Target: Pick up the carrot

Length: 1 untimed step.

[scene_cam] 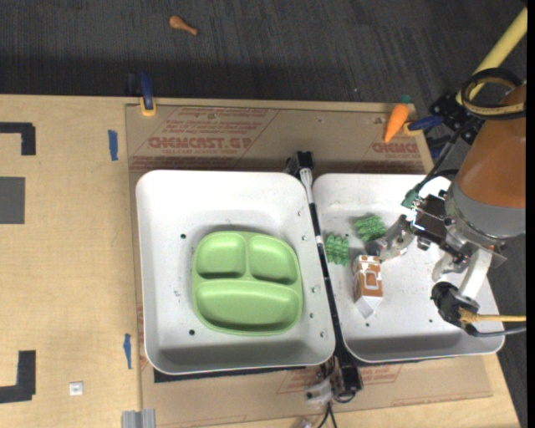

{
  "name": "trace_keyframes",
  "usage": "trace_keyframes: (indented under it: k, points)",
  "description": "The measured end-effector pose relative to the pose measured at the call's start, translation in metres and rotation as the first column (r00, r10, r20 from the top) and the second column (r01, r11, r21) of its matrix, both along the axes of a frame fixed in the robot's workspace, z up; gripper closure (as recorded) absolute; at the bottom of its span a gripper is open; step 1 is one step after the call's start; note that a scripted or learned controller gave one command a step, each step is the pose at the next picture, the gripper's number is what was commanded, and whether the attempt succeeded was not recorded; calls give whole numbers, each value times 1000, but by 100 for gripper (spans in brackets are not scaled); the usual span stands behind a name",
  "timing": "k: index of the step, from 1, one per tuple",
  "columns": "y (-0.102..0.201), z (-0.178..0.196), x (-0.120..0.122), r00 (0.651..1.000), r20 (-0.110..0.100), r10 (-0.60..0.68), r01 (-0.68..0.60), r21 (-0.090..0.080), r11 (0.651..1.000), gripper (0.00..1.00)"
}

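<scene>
bench (67, 276): brown cardboard-covered top, two white bins side by side at its middle, blue tape marks along the left part.
arm (493, 159): grey with orange band, over the right bin's right side.
left bin (159, 201): holds a green divided plate (247, 280), three compartments, nothing visible in them; sits mid-bin.
right bin (410, 330): holds two small green toy pieces (351, 238) near its left wall and back-middle, and an orange-and-white toy item (368, 280) just in front of them, type unclear.
gripper (393, 244): low in the right bin near the centre, just beside the green pieces and the orange-white item; cannot tell if closed or spread, nothing clearly gripped.
carrot (395, 122): small, orange with a green top, lying on the bench outside both bins, just behind the right bin's back edge toward the bench's back right corner. A second small orange object (182, 25) lies on the dark floor beyond the back edge; identity unclear.
progress: judged not started in effect. Carrot ungrasped and well apart from the gripper.
left to do: lift out of the bin, move back over the rim to the carrot, grasp, raise.
risk: carrot lies close to a blue clamp (426, 124).
</scene>
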<state>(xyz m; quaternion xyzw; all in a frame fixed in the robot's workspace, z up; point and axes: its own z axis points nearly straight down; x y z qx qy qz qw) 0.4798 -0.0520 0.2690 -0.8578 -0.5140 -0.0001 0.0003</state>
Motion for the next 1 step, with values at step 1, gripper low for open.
trace_keyframes:
  k: [1]
  points:
    - [109, -84, -1, 971, -5, -238, 238, 0, 971, 0]
